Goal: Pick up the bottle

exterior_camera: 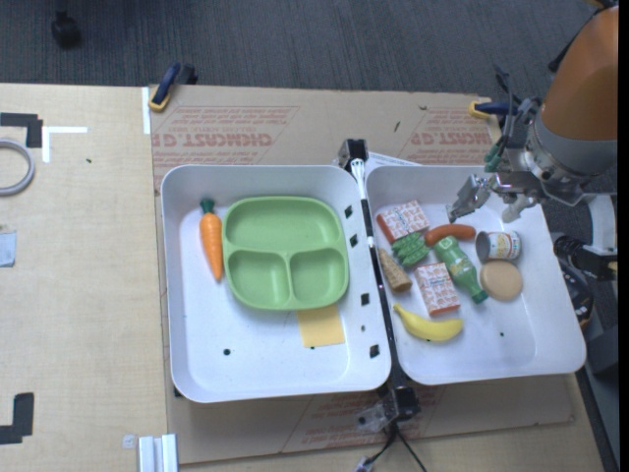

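Probably the small green plastic bottle (460, 268) will handle as a light, stiff and rather slick thing, so you should expect it to roll or skid if only one finger meets it. Take it across the middle of its body, fingers either side of the long axis, not at the narrow cap end.

It lies on its side in the right-hand shallow white bin (550, 357), slanted from upper left to lower right, its paler end toward the upper left. Crowding is your trouble: the orange-red toy sausage (450, 233) sits just above it, the small pink printed carton (436, 288) is just beside it on the left, the round tan disc (502, 281) touches or nearly touches its lower end, and the small tin can (499, 246) lies near on the right.

Your pincer (491, 193) hangs over the bin's upper part, above and a little right of the bottle, apart from it. Its fingers look spread and nothing is between them, though the view is coarse there.
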Tool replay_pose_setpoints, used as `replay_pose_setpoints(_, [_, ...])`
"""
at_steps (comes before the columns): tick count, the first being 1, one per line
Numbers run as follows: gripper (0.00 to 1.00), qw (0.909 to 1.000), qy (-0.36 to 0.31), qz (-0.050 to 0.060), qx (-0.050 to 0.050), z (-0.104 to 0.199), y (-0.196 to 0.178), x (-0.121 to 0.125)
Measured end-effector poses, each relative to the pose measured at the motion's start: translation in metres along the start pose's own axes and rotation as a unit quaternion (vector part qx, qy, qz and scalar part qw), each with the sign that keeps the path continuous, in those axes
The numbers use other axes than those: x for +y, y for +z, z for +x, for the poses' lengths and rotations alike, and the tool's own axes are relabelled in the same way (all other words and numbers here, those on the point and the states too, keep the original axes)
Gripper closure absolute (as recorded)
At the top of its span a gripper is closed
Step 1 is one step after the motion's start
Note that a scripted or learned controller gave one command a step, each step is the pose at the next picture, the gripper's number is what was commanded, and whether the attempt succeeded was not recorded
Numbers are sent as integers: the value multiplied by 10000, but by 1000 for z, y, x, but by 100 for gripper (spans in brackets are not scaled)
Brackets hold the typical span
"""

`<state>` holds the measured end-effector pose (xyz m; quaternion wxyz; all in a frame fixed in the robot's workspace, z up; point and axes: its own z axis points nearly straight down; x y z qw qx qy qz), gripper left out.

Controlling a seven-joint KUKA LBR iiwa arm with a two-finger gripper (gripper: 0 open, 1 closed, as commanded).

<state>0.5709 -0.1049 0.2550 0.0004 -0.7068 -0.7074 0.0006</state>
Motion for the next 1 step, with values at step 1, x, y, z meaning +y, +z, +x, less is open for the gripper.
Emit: replay_pose_setpoints(1, [100,10000,1,2,-2,0,-9,0])
